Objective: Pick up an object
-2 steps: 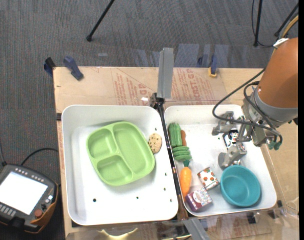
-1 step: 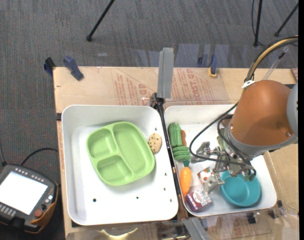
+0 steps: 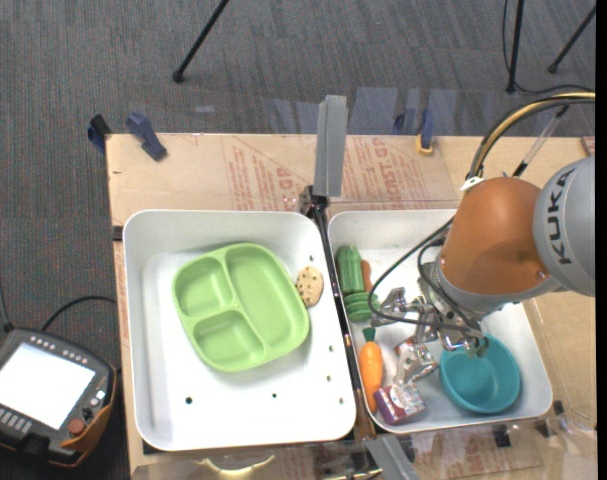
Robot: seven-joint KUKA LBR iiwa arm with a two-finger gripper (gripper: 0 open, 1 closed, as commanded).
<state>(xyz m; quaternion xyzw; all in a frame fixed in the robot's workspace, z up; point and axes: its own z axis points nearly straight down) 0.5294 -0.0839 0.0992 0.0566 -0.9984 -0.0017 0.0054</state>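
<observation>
Grey carpet floor w/ tripod legs up top; a teach pendant [image 3: 45, 393] lies on the floor at far left. The bench top [image 3: 243, 173] is brown board w/ red print and blue clamps along its back edge.

Left bin [image 3: 148, 233]: green 3-compartment plate [image 3: 241, 306], tilted diagonally, w/ a speckled cookie [image 3: 309, 285] just beside its right rim.

Right bin [image 3: 539, 368]: green cucumber-like toy [image 3: 353, 280] along the left wall, orange carrot [image 3: 371, 361] in front of it, a small purple-and-white packet [image 3: 398, 402] near the front, a teal bowl [image 3: 481, 376] at front right. The gripper [image 3: 420, 353] hangs low over the bin, between carrot and bowl, just above the packet. Can't tell if its fingers are spread or pressed together; can't see anything held.
</observation>
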